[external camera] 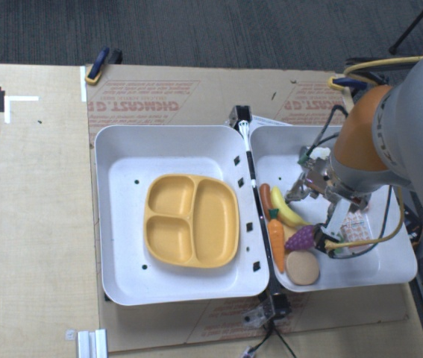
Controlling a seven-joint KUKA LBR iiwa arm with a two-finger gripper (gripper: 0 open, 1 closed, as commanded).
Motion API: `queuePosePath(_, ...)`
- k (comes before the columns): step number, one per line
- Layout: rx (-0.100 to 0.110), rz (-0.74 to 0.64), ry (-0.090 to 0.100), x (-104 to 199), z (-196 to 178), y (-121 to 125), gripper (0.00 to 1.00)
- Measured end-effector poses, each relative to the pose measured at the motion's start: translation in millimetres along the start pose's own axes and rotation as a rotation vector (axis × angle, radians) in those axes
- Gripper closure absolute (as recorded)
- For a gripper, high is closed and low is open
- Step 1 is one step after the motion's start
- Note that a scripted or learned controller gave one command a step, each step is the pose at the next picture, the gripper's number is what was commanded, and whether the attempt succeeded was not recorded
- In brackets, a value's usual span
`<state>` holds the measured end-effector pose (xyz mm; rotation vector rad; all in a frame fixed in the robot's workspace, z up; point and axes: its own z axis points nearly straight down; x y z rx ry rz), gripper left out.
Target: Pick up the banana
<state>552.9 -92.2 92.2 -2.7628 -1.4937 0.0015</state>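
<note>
In the right bin (390,271), the banana (286,211) lies just left of the gripper (317,200) and slightly lower, its long axis running from upper left to lower right between the carrot (276,243) and the purple grapes (301,238). Whether the fingers are spread or closed cannot be told. Farther left, the yellow divided plate (193,221) sits in the other bin (121,200), well apart from the banana

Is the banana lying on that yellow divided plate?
No, the banana lies in the right bin among other toy foods, while the yellow plate sits in the left bin.
</note>
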Motion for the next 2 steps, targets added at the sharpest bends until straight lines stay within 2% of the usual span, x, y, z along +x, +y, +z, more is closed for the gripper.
queuePosePath(1,0.0,0.0,0.0,0.0,0.0,0.0,0.0)
queuePosePath(2,0.002,0.34,0.0,-9.2,0.3,-13.3,0.0)
